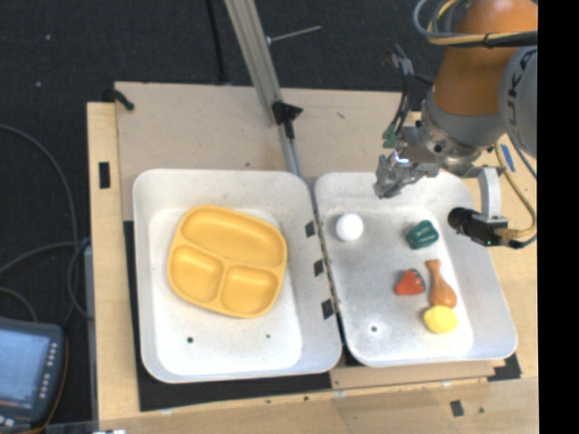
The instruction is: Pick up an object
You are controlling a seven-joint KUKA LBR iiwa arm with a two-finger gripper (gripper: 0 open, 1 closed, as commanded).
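Tan wood is what the bench (226,134) top looks like, with two shallow white bins side by side on it. The left bin (154,333) carries a yellow divided plate (226,260) with three compartments, sitting roughly in the middle. The right bin (479,333) has all the small stuff.

The grey arm (479,52) with its orange band comes in from the right, and the tool (391,183) hangs over the far left corner of the right bin. It's small and dark against the bin wall, so honestly I can't tell how it's set, and I don't see anything in it.

Objects in the right bin: an orange drumstick-shaped toy (440,283) lying near the right side, with a yellow lemon-like piece (441,320) just at its lower end. A red piece (409,283) sits just left of the drumstick. A dark green block (422,234) is farther back, and a white ball (349,227) rests near the bin's left wall, a bit below the tool.
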